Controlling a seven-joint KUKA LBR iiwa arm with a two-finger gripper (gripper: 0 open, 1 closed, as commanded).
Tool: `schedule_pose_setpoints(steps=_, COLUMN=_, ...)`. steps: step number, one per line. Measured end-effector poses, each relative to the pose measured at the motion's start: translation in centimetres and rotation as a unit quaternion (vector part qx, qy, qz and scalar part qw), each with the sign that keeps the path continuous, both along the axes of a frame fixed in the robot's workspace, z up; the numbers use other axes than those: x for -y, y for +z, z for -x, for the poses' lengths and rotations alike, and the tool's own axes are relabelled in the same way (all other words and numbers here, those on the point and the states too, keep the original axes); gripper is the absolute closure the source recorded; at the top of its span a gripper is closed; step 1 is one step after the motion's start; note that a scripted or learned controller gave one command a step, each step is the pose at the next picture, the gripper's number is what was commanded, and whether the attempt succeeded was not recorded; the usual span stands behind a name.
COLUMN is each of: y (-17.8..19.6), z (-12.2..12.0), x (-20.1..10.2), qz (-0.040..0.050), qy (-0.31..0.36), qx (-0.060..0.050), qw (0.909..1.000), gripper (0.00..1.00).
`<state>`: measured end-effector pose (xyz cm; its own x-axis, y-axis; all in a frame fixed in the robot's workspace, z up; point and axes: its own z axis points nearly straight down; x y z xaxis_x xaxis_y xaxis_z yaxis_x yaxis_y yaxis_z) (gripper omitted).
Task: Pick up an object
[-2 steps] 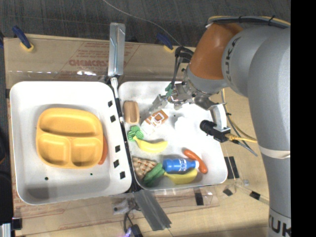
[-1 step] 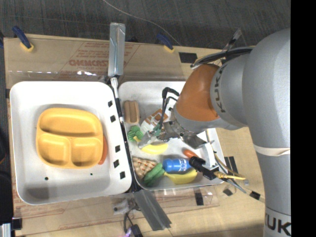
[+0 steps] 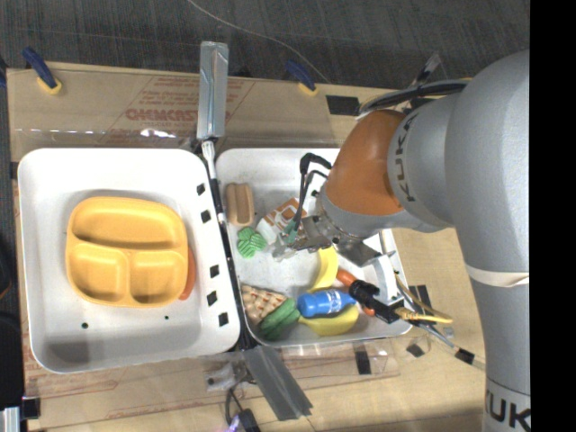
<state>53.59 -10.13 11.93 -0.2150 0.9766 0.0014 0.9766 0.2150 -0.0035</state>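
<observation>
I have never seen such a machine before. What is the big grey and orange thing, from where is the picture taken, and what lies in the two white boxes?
The grey thing with an orange band is a robot arm, reaching in from the right. One camera above the bench looks down at a slant. The arm's gripper hangs low over the right bin, among toy food: a bread piece, a green item, a banana, a blue bottle and a waffle. The left bin holds a yellow divided tray. I cannot tell whether anything is held.

Dark grey carpet floor (image 3: pixel 108 12) beyond brown cardboard-topped bench (image 3: pixel 135 97).
</observation>
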Motion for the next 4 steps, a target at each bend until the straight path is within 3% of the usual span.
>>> schedule_pose_setpoints(steps=1, y=0.0, z=0.0, x=0.0, qz=0.0001, qy=0.000, qx=0.000, qw=1.0000, gripper=0.00)
schedule_pose_setpoints(steps=2, y=3.3, z=6.0, x=6.8, qz=0.0006, qy=0.039, qx=0.001, qw=0.9992, gripper=0.00)
schedule_pose_setpoints(steps=3, y=-1.9, z=3.3, x=3.2, qz=0.0037, qy=-0.071, qx=0.011, qw=0.9974, gripper=0.00)
schedule_pose_setpoints(steps=4, y=-0.7, z=3.0, x=3.3, qz=0.0042, qy=-0.070, qx=0.013, qw=0.9975, gripper=1.00)
